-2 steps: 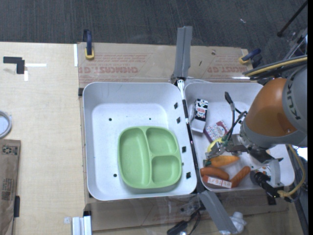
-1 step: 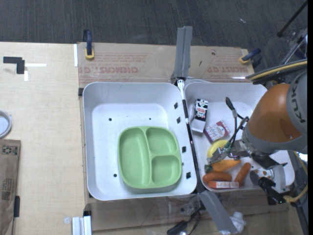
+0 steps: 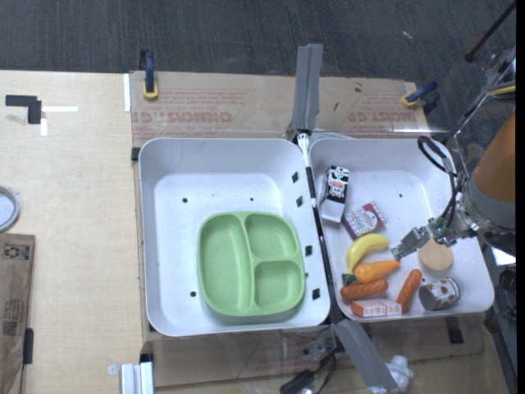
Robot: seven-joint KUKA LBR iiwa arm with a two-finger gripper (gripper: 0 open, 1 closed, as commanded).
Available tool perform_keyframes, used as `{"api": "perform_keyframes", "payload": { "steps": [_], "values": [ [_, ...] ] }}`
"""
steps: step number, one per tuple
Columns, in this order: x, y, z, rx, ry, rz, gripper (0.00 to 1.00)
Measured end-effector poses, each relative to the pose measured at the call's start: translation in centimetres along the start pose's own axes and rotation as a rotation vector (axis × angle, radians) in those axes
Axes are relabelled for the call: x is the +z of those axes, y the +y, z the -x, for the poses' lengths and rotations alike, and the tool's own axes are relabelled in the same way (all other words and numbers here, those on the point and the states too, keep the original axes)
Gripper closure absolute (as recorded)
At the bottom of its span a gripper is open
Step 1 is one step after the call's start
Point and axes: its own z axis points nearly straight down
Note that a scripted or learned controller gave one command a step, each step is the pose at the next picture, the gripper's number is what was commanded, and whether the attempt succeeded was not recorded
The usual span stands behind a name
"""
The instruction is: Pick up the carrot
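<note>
Inside right bin (image 3: pixel 394 164), carrot (image 3: pixel 376 270) beside banana (image 3: pixel 366 249).

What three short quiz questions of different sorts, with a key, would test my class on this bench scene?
1. True or false: the green plate lies in the right bin.
2. Which lies nearest the gripper? A milk carton B banana C green plate
3. Fill in: the plate has ___ compartments.

Key: 1 false, it lies in the left bin. 2 B. 3 three.
</note>
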Motion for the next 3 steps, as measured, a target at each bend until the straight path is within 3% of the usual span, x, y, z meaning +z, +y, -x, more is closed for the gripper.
{"api": "perform_keyframes", "payload": {
  "steps": [1,2,3],
  "values": [
    [9.1,1.1,-2.1,-0.156,-0.002,0.012,0.0],
    [7.8,1.5,-2.1,-0.154,-0.003,0.022,1.0],
    [7.8,1.4,-2.1,-0.154,-0.003,0.02,0.0]
  ]
}}
